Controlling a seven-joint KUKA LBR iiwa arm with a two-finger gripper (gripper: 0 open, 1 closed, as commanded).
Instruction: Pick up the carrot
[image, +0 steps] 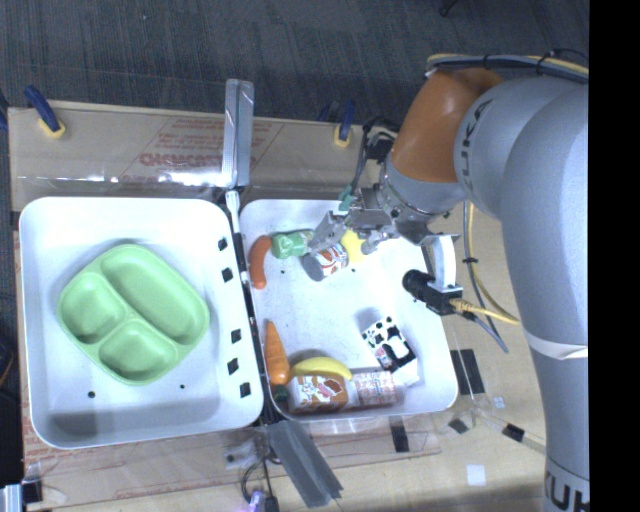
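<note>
At the near edge of the right bin (440, 385), a brown-labelled bottle (340, 391) lies on its side along the wall, with a yellow banana (320, 367) touching its upper edge. Just left of them the carrot (275, 353) lies lengthwise against the bin's left wall, its thick end close to the banana. A little farther in and to the right sits a small black-and-white cow toy (388, 344), apart from the rest. Across the divider, the left bin (50, 410) holds a green plate (133, 311) with three compartments, set near its middle.

Farther back in the right bin, an orange-red sausage-shaped toy (258, 261) rests beside the left wall, and a green toy (291, 244) lies just next to it. The gripper (332, 250) hangs low over this far part of the bin, its jaws around a small red-and-white can (331, 262), with something yellow (351, 249) just behind. The carrot is well apart from the jaws. Whether the jaws are clamped on the can cannot be told. The grey arm with its orange band (440, 115) rises from the right, over the table (150, 150).
</note>
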